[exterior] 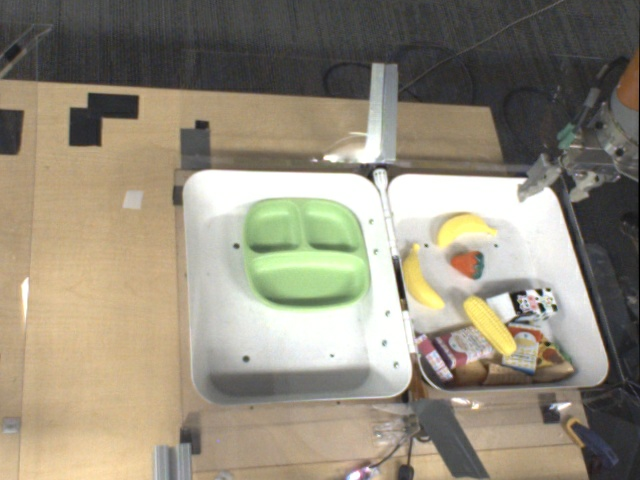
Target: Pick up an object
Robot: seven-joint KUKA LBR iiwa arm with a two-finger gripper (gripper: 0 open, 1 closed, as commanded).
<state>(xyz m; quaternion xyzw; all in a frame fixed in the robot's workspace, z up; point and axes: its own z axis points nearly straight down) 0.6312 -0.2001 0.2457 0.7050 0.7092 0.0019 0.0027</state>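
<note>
Toy strawberry [467,264] crowded between two bananas [466,229] in right bin [575,268]; likely miss or double grab. Gripper [548,175] parked at far corner, well off; finger state impossible to tell.

A robotics lab or test cell. A pale wooden tabletop [90,298] carries two white bins [290,368] fixed side by side against a metal bracket [383,108] at upper centre. Black tape marks [100,116] sit at upper left, cables [480,38] trail over dark carpet [200,8] along the top, and toy food [466,228] fills the right bin.
</note>
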